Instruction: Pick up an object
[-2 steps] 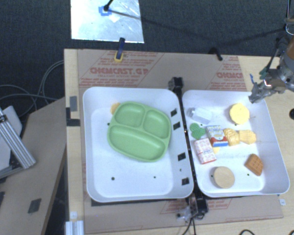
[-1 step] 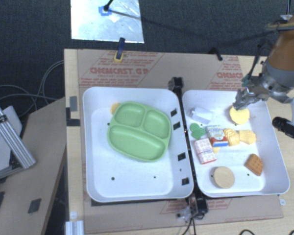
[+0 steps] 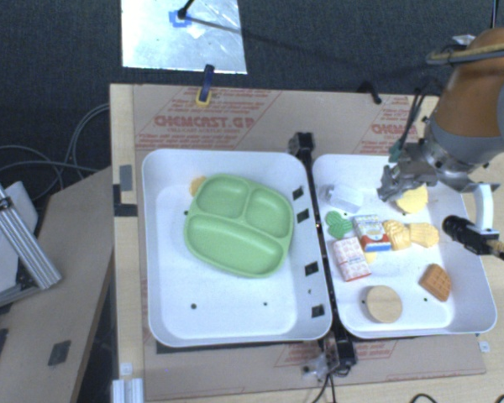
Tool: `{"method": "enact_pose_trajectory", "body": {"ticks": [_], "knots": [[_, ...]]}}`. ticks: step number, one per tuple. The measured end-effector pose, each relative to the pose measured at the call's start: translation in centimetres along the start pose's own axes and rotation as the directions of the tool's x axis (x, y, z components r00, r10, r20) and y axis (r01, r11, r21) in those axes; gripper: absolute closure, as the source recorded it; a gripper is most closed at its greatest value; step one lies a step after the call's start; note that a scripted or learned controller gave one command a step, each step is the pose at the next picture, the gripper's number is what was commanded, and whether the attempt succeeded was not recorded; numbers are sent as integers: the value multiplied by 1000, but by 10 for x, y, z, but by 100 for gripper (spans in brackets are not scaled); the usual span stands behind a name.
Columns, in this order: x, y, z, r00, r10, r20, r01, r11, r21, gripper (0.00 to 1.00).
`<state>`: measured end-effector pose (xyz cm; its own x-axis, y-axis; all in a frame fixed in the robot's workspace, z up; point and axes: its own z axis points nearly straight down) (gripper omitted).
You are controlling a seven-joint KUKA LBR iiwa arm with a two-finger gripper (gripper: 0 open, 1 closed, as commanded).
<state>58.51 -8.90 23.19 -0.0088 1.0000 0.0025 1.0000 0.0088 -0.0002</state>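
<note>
End effector (image 3: 396, 183) is hovering w/ tips at yellow piece (image 3: 413, 200) in right bin (image 3: 473, 309); grip state can't tell. Bins are sitting on cardboard-topped bench (image 3: 235, 112); left of right bin, green tray (image 3: 239, 224). Dark carpet (image 3: 50, 49) behind bench.

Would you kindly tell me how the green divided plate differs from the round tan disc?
The green divided plate lies in the left bin; the round tan disc lies in the right bin. The plate is far larger. The plate has moulded compartments; the disc looks plain-topped. Both lie flat, apart from the hand.
</note>
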Motion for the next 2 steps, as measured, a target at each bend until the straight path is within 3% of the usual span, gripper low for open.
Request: {"method": "enact_pose_trajectory", "body": {"ticks": [2], "knots": [[108, -49, 3, 1000, -1, -1, 1, 1000, 1, 100]]}}
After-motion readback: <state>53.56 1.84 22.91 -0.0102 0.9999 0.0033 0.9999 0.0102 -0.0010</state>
